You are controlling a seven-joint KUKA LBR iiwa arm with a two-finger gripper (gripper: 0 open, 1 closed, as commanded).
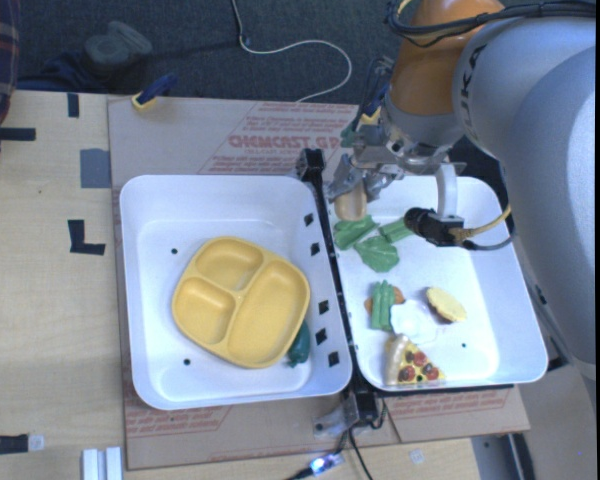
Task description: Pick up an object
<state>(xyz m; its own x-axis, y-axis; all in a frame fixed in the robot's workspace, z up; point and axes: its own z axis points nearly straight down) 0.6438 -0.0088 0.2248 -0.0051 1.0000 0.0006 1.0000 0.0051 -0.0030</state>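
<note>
My gripper (357, 186) hangs over the far left corner of the right bin (500, 368), close to the divider between the bins. A small tan object (351, 206) shows directly under the gripper's tip, and whether it is gripped or just lies below is unclear. Green leafy pieces (368, 240) lie just in front of the gripper. Further forward in the same bin are a green ridged item (382, 306), a white piece (412, 320), a tan bun-like item (445, 305) and a pizza slice (410, 363).
The left bin (145, 218) holds a yellow divided plate (242, 300) with a small teal object (299, 346) at its right edge. The arm's bulk covers the right bin's far right. A cable (470, 236) loops off the wrist.
</note>
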